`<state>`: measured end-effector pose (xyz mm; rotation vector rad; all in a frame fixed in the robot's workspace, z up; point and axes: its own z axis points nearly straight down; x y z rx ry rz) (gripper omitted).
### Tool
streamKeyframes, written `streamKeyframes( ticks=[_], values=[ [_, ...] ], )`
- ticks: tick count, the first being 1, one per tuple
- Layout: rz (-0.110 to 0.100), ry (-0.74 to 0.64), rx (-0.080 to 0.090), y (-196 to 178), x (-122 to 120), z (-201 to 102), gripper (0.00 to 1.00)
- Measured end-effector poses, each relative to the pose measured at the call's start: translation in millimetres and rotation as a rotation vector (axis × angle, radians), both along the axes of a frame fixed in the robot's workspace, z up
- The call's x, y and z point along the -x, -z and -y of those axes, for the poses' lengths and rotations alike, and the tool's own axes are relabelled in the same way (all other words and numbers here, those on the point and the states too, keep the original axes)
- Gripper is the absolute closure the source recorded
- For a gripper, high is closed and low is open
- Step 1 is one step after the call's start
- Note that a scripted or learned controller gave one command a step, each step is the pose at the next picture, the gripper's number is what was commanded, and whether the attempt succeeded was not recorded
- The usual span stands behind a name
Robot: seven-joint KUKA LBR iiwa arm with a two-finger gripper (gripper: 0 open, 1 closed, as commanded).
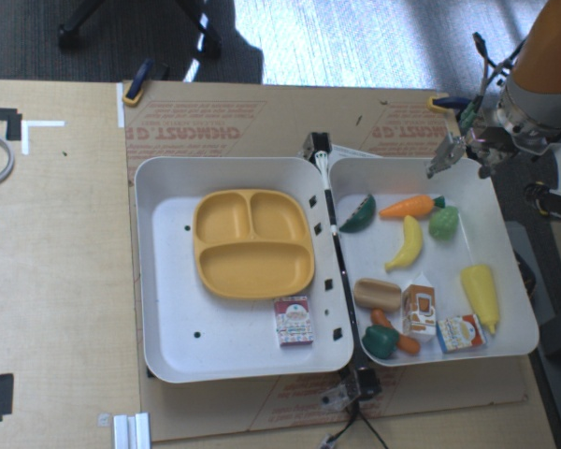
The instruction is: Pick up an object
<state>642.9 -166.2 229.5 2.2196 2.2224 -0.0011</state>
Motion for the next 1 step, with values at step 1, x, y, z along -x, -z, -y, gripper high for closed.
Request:
streamKeyframes(
  ticks=[1],
  values=[
    [0.0, -0.104, 0.0, 137.0, 13.4, -14.3, 0.0]
  ],
)
